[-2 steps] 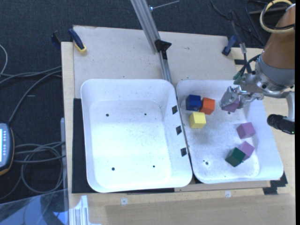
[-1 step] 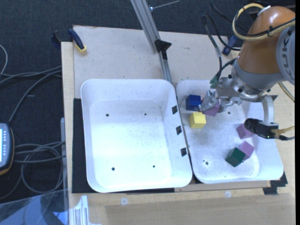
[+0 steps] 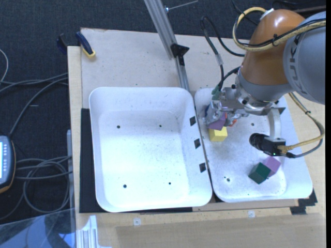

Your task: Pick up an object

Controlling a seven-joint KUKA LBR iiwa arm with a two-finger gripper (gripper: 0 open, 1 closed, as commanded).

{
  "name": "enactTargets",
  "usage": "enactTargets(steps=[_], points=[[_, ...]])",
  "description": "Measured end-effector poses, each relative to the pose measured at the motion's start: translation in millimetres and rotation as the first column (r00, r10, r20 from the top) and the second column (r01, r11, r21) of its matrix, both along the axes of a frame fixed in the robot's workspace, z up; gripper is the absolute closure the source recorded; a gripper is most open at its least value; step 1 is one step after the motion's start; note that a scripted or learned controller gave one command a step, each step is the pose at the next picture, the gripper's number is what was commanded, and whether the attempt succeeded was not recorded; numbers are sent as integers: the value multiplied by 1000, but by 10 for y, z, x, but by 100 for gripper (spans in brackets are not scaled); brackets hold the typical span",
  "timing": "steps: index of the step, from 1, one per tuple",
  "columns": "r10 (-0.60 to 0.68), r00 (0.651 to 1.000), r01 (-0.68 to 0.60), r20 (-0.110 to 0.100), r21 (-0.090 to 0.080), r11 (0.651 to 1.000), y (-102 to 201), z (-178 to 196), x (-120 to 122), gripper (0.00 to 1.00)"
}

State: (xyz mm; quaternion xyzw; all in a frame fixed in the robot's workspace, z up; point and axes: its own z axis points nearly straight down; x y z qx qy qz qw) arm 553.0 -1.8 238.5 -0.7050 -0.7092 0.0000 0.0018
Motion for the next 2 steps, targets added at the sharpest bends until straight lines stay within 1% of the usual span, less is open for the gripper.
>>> enactTargets(steps=[1, 2], points=[[0, 1000, 0, -1, 0, 1000, 446, -62, -105, 100], [0, 1000, 0, -1, 1, 1000, 872, -41, -244, 100]])
